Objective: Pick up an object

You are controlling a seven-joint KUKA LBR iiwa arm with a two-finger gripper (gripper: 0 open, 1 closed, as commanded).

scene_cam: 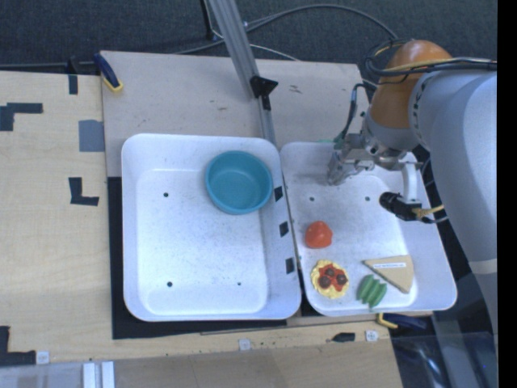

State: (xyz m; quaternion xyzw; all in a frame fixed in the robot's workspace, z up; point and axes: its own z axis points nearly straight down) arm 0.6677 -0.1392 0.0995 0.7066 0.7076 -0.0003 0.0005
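Note:
The right bin (420, 297) holds a red tomato-like ball (318, 234), a small round pizza toy (329, 278), a green pepper piece (371, 290) and a tan wedge like a sandwich slice (391, 272). A blue bowl (238, 182) sits at the back of the left bin (161, 249). My gripper (340, 172) hangs over the back of the right bin, well behind the tomato, its fingers pointing down and close together with nothing between them.
A slanted grey pole (238, 47) crosses the back of the bench and ends near the gap between the bins. The arm's grey body (460, 144) covers the right bin's far right side. A black part (396, 204) juts over the bin's right rim.

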